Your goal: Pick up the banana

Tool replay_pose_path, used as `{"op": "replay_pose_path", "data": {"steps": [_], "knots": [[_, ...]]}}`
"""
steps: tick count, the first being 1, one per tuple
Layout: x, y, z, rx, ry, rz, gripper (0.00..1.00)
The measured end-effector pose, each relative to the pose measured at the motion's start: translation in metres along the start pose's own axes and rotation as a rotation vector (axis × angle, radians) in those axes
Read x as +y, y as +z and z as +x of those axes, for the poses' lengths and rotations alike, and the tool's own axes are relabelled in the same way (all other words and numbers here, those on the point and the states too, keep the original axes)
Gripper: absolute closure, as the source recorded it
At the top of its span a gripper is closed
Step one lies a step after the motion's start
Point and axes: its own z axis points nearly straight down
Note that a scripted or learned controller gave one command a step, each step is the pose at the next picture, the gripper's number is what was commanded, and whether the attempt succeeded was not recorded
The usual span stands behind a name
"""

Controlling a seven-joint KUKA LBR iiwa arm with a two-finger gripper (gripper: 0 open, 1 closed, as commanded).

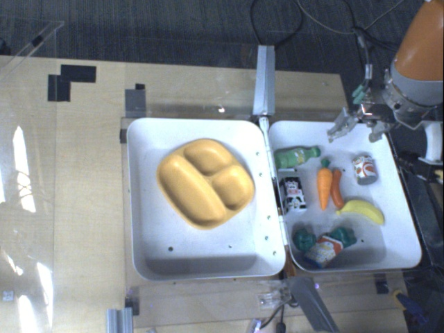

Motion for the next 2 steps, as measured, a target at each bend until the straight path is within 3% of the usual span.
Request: {"op": "replay_pose_path", "data": {"steps": [1,2], "knots": [[-0.049,0.068,-0.058,-0.001,0.091,0.001,0.0],[-0.114,0.193,-0.07,-0.001,0.252,-0.004,0.0]]}}
